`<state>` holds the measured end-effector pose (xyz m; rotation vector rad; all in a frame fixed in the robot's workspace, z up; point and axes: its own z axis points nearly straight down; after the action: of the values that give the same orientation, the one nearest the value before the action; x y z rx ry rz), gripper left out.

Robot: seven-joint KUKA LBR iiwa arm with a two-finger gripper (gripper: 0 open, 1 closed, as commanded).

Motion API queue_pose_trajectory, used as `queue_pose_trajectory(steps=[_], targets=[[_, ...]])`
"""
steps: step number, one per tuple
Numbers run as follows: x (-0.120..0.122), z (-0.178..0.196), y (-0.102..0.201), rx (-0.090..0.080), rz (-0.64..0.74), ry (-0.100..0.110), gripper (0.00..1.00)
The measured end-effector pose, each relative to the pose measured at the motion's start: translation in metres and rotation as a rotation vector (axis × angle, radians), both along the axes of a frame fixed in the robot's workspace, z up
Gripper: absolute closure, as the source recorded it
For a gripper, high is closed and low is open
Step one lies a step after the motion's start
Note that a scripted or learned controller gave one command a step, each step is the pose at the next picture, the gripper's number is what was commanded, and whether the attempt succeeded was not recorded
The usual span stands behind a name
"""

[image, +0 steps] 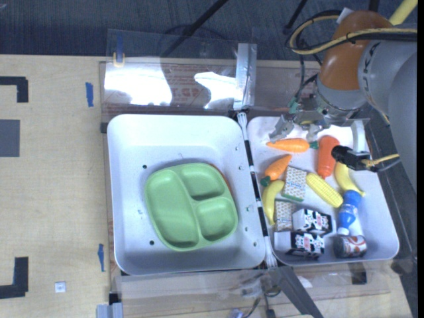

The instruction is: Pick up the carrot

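The carrot (pixel 289 145) is a slim orange piece lying crosswise near the back left of the right bin (pixel 387 234). My gripper (pixel 302 126) hangs right over it, its tip at the carrot's upper edge, under the orange wrist band. Whether the carrot is touched or held is hidden by the gripper body. Two other orange pieces lie close by: a stubby one (pixel 277 167) to the front left and a reddish one (pixel 325 155) to the right.
The right bin also holds a banana (pixel 270 199), a corn cob (pixel 323 189), another yellow fruit (pixel 346 177), small boxes (pixel 295 183), a cow-patterned carton (pixel 310 230) and a bottle (pixel 349 212). The left bin (pixel 126 144) bears a green divided plate (pixel 191 205).
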<state>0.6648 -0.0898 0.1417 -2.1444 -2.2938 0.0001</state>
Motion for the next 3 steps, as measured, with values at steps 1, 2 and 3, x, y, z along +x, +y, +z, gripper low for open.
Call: queue_pose_trajectory(steps=[1, 2, 3], targets=[[-0.013, -0.056, -0.026, -0.002, 0.16, -0.002, 0.0], [-0.038, 0.018, -0.008, -0.001, 0.334, -0.004, 0.0], [-0.024, -0.046, -0.012, -0.001, 0.349, -0.003, 0.0]])
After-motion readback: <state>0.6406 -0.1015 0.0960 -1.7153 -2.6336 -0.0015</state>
